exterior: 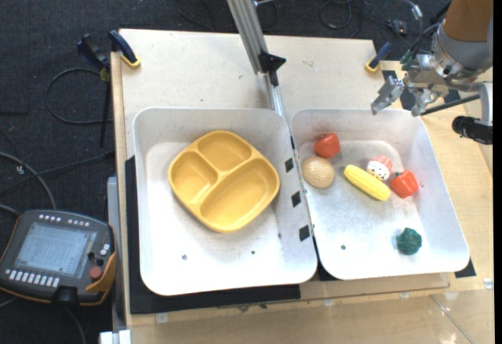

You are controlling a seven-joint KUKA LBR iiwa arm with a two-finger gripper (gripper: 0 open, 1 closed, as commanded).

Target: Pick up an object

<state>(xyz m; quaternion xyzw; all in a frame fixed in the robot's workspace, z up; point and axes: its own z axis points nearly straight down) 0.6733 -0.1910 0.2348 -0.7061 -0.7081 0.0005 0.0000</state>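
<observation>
The gripper (398, 98) hangs open and empty above the far rim of the right bin (439, 244) — nothing picked yet. Next, I think, it must drop down onto a toy, maybe the banana (367, 182).

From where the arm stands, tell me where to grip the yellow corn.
Take the yellow corn across its narrow middle, coming from above. It lies flat and slanted, so turn the gripper crosswise. The spotted white piece crowds its upper-right side.
</observation>
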